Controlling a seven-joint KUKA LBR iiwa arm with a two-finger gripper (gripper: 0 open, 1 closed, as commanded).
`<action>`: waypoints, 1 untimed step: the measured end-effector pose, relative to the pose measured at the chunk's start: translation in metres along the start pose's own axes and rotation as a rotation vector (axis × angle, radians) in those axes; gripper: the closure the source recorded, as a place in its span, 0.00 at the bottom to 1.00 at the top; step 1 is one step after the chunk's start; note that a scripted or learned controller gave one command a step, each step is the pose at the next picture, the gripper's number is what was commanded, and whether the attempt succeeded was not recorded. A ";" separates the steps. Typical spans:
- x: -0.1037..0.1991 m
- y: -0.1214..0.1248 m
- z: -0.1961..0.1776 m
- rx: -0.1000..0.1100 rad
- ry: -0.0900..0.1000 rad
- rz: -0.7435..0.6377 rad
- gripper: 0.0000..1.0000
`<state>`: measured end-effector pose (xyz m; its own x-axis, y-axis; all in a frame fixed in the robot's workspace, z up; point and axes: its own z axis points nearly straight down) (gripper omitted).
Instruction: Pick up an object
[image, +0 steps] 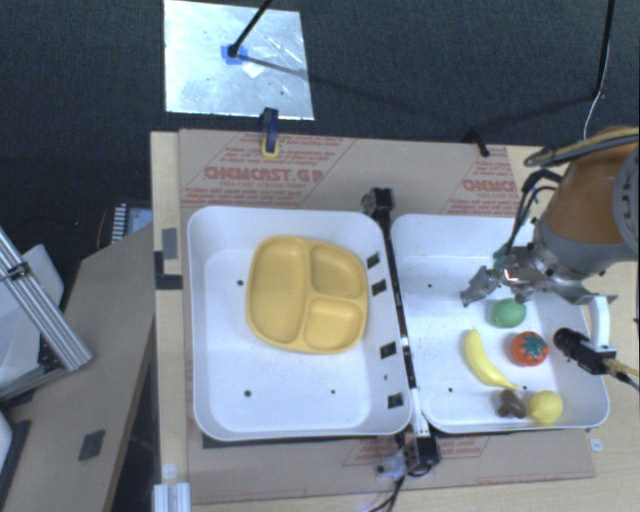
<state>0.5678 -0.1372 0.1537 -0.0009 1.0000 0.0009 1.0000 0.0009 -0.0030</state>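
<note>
Before you, a brown printed board (300, 165) covers the bench, and two shallow white bins sit on it side by side. Beyond the board's far edge a silver sheet (238, 58) lies on the dark floor. A small yellow-and-blue clamp (269, 135) grips the board's far edge.

The left bin (215, 400) holds a single yellow divided plate (305, 295), lying flat a little far of the bin's middle. The right bin (440, 330) holds everything you might pick, all grouped in its near right part. The arm (590, 205) enters from the right, its orange band over the bin's far right corner and the wrist bent down and to the left. The gripper (508, 283) hangs low over the bin, just far of the green fruit (508, 313). You cannot tell from this angle whether it is open or closed. Nothing is visibly held.

Near and left of the green fruit lies a banana (485, 360), running from far left to near right. A red tomato (530, 348) with a green top sits just right of the banana and just near of the green fruit. A lemon (546, 406) rests by the bin's near wall. A small brown piece (512, 403) sits just left of it, at the banana's near end.
</note>
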 end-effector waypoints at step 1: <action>-0.007 0.008 0.054 -0.005 -0.001 0.000 0.00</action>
<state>0.5755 -0.1442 0.0997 -0.0010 1.0000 -0.0005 1.0000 0.0010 0.0024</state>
